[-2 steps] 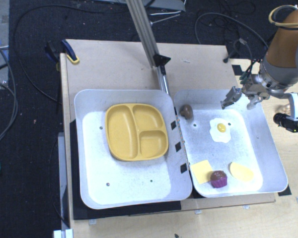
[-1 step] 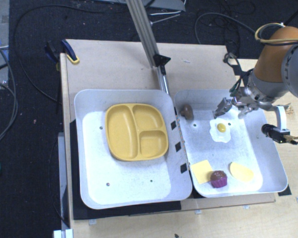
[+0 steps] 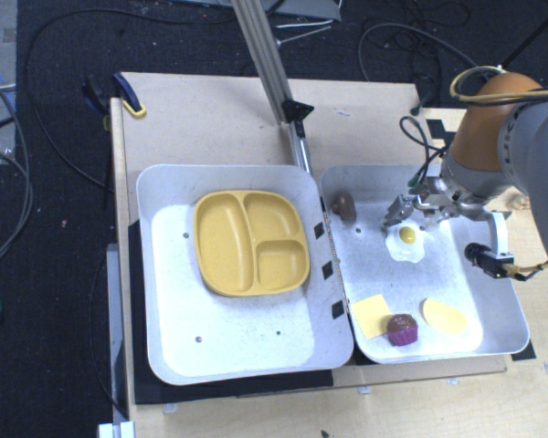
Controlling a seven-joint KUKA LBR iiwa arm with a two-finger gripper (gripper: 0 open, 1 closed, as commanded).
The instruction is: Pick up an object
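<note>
The arm (image 3: 530, 144) is grey with a rounded orange band above the wrist; black cables loop beside its metallic tool (image 3: 413, 210).

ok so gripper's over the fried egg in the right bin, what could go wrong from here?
1. The fried egg toy looks flat against the right bin floor, so the gripper may close above it and come up with nothing.
2. The gripper sits toward the egg's upper edge, so a pinch could slide it instead of lifting.
3. The brown piece lies close to the left; a drifting descent could nudge it.
</note>
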